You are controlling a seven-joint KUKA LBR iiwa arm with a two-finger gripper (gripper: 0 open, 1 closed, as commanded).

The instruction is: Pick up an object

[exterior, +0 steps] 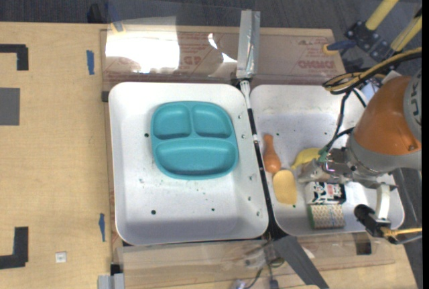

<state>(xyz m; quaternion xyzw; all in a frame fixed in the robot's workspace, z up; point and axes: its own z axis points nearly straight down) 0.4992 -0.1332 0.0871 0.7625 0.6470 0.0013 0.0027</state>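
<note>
Over the right bin (295, 103) the gripper (326, 170) is hanging low; whether it is wide, narrow or holding anything I cannot tell. Just beside it a yellow object (306, 157) is lying, with a carton (326, 204) nearer, a carrot (271, 155) and a pale yellow piece (285, 186) to its left. A teal divided plate (194, 139) is sitting in the left bin (134, 200)
</note>
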